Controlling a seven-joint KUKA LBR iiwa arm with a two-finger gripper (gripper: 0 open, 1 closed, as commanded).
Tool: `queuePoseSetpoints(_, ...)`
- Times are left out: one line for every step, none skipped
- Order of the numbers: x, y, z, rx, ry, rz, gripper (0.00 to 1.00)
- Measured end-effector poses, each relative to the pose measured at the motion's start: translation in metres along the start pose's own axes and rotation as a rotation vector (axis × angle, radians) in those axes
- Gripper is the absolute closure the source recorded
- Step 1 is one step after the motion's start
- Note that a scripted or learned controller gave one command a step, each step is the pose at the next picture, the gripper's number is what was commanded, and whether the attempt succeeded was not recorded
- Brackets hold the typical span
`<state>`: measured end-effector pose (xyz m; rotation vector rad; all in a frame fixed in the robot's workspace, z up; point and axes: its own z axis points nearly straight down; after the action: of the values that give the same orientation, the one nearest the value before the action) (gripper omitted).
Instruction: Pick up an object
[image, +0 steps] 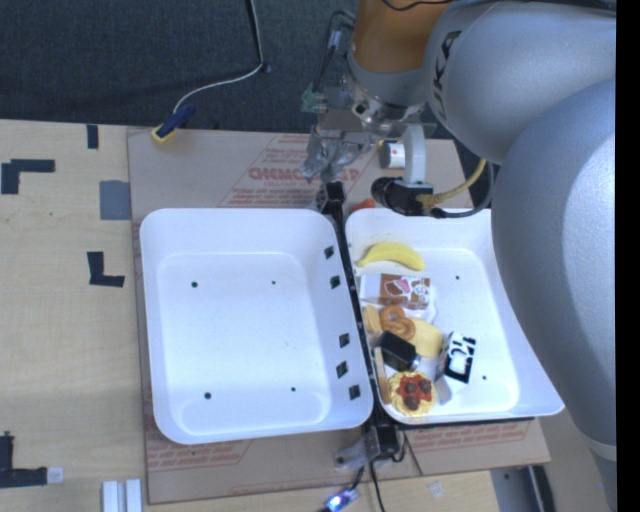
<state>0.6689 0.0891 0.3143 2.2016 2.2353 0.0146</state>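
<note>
Several objects lie along the left side of the right bin (500, 300): a yellow banana (392, 256) at the far end, then a white packet with red print (400, 291), a yellow piece with a brown ring on it (402, 326), a small black block (397, 350), a black-and-white item (460, 357) and a yellow disc with red bits (413, 392) at the near end. My gripper (332, 165) hangs above the far edge of the bench, just beyond the divide between the two bins, well apart from the objects. Nothing shows in it.
The left bin (240, 320) sits beside the right one, with black clips (345, 340) along their shared wall. The arm's grey body (560, 180) covers the right side. A cable with a blue-and-yellow plug (172, 124) lies at the back left.
</note>
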Motion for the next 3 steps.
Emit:
queuePoseSetpoints(0.084, -0.018, -0.135, -0.005, 0.003, 0.002, 1.0)
queuePoseSetpoints(0.103, -0.019, -0.227, -0.001, -0.001, 0.01, 1.0)
queuePoseSetpoints(0.093, -0.086, -0.003, 0.03, -0.01, 0.016, 1.0)
